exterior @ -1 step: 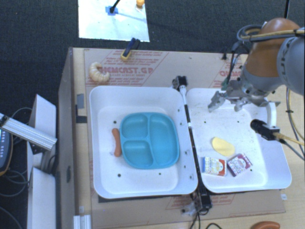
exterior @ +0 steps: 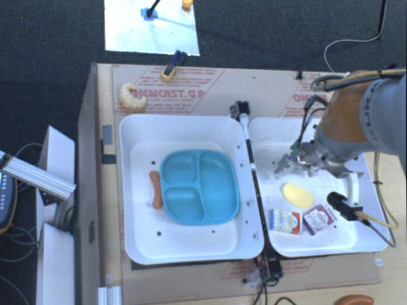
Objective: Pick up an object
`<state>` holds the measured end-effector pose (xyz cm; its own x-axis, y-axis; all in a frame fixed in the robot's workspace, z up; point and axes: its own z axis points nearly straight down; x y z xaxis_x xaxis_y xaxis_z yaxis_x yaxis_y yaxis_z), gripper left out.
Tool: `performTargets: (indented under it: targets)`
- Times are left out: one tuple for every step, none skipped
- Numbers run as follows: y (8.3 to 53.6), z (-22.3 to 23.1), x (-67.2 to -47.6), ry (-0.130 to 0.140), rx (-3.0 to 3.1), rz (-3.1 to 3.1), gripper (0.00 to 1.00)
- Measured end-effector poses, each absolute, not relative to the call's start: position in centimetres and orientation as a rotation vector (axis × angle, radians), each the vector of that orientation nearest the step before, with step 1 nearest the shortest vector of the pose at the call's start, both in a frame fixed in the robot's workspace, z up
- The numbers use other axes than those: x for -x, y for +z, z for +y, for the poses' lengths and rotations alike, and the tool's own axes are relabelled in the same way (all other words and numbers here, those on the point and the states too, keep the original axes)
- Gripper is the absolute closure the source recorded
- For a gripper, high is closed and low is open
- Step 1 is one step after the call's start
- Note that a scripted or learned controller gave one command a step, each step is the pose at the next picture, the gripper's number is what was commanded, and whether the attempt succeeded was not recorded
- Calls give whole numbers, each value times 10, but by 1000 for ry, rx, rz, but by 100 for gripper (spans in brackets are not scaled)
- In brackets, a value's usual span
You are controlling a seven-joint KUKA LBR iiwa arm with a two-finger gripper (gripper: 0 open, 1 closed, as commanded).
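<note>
In the right bin (exterior: 270, 135) lie a yellow oval piece (exterior: 297, 196), a small red-and-white carton (exterior: 284, 221) and a second small carton (exterior: 319, 219) near the front wall. My gripper (exterior: 294, 168) hangs over the bin's middle, just behind the yellow piece and apart from it. Its fingers are spread open and hold nothing. The left bin (exterior: 137, 234) holds a blue divided plate (exterior: 199, 186) with an orange sausage (exterior: 156, 189) lying beside the plate's left edge.
A black divider rail (exterior: 251, 170) runs between the two bins. On the cardboard behind the left bin lie a pale curled item (exterior: 131, 96) and a yellow-and-blue tool (exterior: 172, 65). The arm's grey and orange body (exterior: 356, 116) covers the right bin's back right corner.
</note>
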<state>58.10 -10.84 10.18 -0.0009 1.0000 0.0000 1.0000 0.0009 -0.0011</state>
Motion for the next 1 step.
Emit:
performTargets:
  targets:
    - [84,-98,-544,-1,2221,-2223,0]
